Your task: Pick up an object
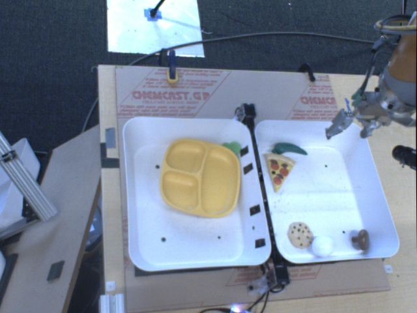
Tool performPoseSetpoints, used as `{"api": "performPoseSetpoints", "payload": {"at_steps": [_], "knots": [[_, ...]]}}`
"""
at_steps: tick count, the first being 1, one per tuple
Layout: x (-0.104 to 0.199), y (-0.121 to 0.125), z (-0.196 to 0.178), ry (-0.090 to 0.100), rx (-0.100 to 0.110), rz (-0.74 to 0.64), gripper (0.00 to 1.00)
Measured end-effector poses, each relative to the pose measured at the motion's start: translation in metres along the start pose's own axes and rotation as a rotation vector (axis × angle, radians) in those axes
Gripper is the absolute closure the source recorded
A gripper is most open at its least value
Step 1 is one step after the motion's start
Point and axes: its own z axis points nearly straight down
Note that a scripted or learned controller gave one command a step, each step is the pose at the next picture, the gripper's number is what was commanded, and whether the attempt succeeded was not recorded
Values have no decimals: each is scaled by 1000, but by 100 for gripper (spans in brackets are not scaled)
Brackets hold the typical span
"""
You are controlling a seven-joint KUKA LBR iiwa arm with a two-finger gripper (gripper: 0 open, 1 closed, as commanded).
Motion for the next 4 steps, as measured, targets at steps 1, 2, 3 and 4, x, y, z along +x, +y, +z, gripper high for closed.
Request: {"api": "performPoseSetpoints", "payload": {"at_steps": [1, 2, 3, 4], "knots": [[1, 2, -8, -2, -12, -3, 0], [4, 6, 54, -1, -8, -4, 0], [13, 11, 101, -1, -10, -6, 0], [14, 12, 153, -2, -9, -6, 0]]}}
